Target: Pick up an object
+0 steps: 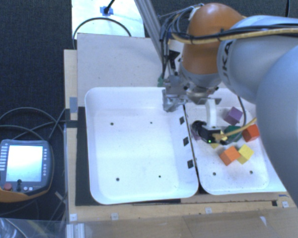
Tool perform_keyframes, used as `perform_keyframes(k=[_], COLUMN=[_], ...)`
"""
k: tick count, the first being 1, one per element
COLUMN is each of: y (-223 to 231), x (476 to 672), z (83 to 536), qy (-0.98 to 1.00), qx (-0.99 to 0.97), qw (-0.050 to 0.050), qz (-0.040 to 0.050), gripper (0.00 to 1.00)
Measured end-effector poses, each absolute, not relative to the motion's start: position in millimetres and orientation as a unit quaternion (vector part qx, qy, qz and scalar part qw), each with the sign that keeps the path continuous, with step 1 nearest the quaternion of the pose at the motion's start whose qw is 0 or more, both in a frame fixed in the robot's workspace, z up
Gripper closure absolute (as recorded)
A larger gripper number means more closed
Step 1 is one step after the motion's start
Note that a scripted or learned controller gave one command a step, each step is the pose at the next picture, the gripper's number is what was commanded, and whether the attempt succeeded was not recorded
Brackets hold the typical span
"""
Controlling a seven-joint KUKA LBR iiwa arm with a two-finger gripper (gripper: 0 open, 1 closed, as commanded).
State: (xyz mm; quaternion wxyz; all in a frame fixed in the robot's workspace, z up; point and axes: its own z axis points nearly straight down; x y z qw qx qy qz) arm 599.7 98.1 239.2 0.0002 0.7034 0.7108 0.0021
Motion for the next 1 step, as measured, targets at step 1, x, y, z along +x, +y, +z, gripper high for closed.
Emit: perform_keyframes(k=[1], y=[94.6], x=[599.6], z=[238.7], qy=[0.709], qx=[0.705], qw=[0.001], qz=[0.0006], gripper=[0.00])
